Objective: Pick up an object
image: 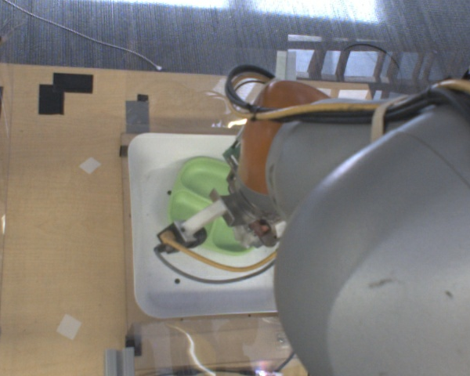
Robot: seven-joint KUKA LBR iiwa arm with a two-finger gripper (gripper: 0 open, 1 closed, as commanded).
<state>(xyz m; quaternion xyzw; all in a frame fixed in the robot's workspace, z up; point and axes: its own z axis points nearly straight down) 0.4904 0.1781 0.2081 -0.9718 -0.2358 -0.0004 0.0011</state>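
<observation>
Gripper [249, 224] sits low inside the white bin [150, 292], over the right-hand part of the green object [194, 193]. Whether it is spread or pressed together cannot be told: the wrist and the bulk of the arm [376, 257] cover it from this angle. No grasp can be confirmed.

Green object: bright, glossy, lobed outline. It lies on the bin floor, in the middle to upper part of what shows of the bin. Its right edge is hidden under the gripper. It may be one moulded piece or two overlapping, as the seam is unclear.

Orange band [276, 143] is above the wrist, directly over the bin's far right portion. The grey arm body fills the lower right and hides the right side of the bin.

Bench [59, 241]: pale wood surface to the left of the bin. Black angular marks [64, 91] lie near its far edge, well apart from the bin. A grey patch [139, 117] sits just beyond the bin's far left corner.
</observation>
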